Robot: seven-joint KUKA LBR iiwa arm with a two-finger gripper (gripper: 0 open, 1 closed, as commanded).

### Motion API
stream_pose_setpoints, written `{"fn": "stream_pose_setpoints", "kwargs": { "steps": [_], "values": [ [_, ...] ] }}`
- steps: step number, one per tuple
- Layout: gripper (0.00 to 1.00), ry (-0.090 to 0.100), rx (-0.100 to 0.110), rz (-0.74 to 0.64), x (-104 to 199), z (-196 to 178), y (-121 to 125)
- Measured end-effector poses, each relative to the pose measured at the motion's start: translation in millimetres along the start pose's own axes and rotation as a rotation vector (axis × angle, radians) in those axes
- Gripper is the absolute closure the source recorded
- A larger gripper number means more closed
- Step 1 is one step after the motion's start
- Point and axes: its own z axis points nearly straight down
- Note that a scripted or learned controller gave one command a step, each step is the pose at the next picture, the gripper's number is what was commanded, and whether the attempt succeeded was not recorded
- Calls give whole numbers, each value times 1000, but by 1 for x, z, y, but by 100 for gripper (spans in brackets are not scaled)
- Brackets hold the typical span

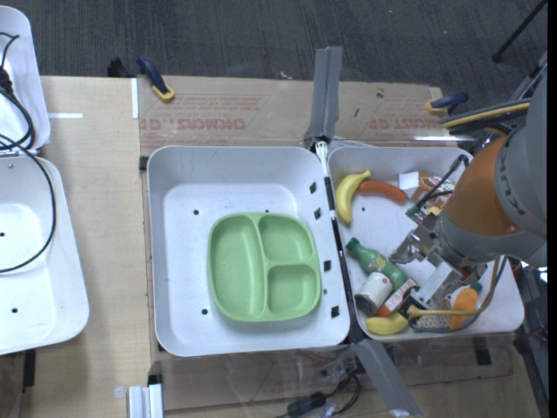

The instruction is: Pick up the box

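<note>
The arm (505, 190) comes in from the right and bends down over the right bin (374, 159), its orange band sitting above the wrist. The gripper (426, 264) is low inside that bin, in the middle of a cluttered pile near the bin's front right part. Whether its grasping parts are apart or together cannot be told, since the wrist and cables cover them.

The right bin holds a yellow banana (346, 196) near its back left corner, with an orange carrot (383, 190) lying just beside it. A green bottle (376, 262) lies at a slant near the middle, and a small can (372, 292) sits just in front of it. A second yellow fruit (388, 324) rests against the front wall. A small box (399, 299) with red and white print lies between the can and the gripper, close to the gripper; no contact can be made out.

The left bin (165, 233) holds a green divided plate (264, 266) lying flat near its middle. Both bins sit side by side on the desk (96, 129), which is covered with brown cardboard.
</note>
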Motion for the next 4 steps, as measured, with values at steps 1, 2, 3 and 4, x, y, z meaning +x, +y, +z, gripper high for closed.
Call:
{"fn": "stream_pose_setpoints", "kwargs": {
  "steps": [1,2,3,4],
  "values": [
    [0,-3,3,120,31,1,15],
    [0,-3,4,-30,15,1,8],
    [0,-3,4,-31,15,1,8],
    [100,-8,9,-29,14,-4,8]
  ]
}}
